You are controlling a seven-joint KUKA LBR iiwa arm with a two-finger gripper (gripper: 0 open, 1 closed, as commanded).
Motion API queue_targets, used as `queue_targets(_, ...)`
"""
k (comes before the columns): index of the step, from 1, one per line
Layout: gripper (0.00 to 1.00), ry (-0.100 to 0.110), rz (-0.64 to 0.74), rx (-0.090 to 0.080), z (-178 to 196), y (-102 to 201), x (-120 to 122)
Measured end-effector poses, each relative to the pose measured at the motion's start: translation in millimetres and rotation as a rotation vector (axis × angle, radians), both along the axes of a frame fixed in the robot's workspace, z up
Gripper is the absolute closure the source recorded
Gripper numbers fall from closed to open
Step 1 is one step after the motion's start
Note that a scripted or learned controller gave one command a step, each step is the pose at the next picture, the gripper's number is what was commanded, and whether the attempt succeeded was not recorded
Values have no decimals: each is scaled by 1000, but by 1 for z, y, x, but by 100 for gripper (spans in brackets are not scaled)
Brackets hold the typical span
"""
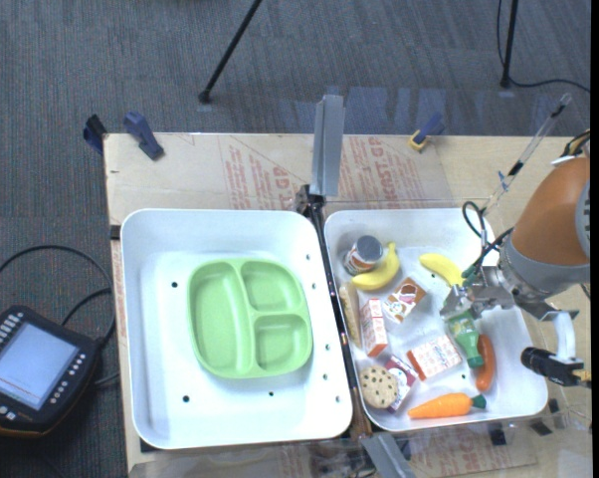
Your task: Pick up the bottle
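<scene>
Bottle (pixel 466 339) is my reading of the small green item in the right bin (pixel 534 394), at the lower right of the frame; it lies among toy food, with a red-orange piece (pixel 486 362) just beside it on the right, a carton (pixel 435 356) to its left and a carrot (pixel 444 406) below it; whether it touches any of them is hard to tell. The gripper (pixel 463 307) hangs directly over the green item's upper end, very close or perhaps touching; whether it has closed on anything I cannot tell, since the wrist hides that spot. To do this step well, I judge the descent should stay centred on the bottle's body, not its tip, with the closing line set across its narrow width; the crowding neighbours could be caught or nudged, so a straight, slow lift is wise, checking that only the bottle comes up. A yellow banana (pixel 441 267) lies just above the gripper in the frame; the left bin (pixel 145 267) holds a green tray (pixel 250 317), well apart from the work.
</scene>
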State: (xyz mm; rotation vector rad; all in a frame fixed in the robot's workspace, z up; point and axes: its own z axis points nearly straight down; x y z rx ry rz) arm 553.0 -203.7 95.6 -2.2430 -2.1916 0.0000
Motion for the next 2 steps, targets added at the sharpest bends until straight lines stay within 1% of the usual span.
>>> queue_targets(1, 100, 0, -156, -3, 98, 48, -21)
queue_targets(2, 100, 4, -158, -1, 106, 48, -21)
